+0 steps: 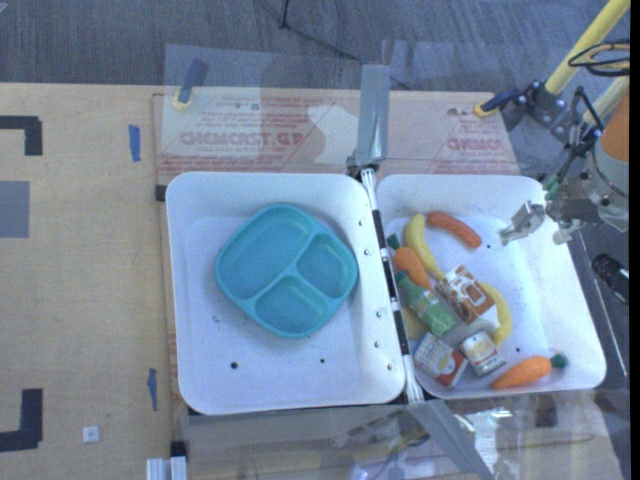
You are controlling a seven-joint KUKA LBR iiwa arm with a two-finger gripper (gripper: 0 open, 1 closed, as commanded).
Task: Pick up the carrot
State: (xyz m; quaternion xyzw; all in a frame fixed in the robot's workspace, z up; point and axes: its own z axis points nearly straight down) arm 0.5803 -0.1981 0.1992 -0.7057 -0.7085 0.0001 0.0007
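Nearest the lens, at the front wall of the right bin (590,313): the carrot (522,372), lying on its side, orange body running left to right, green top at the right end. Just beside its left tip, a small can (482,353) and a little carton (440,358). Further back in the same bin, a heap: green bottle (428,308), juice box (467,293), banana (420,243), a sausage (455,229), and another orange piece (410,263) against the left wall, too unclear to name. In the left bin (200,348), a blue divided plate (287,268), well apart from all this.

Up at the far right side of the right bin, the gripper (522,226), hanging above the bin floor with nothing seen in its grasp. Spread or pressed together: cannot tell from this angle. Well apart from the carrot, with the whole depth of the bin between.

Probably a toy carrot: light, stiff, smooth and a bit slippery, tapered, likely to roll or squirt out under a pinch near the thin end. Best taken across the thick middle, squeezing crosswise to its length. Little room on the near side, with the bin wall close by; more room from above. Worth staying clear of the can at the left tip.
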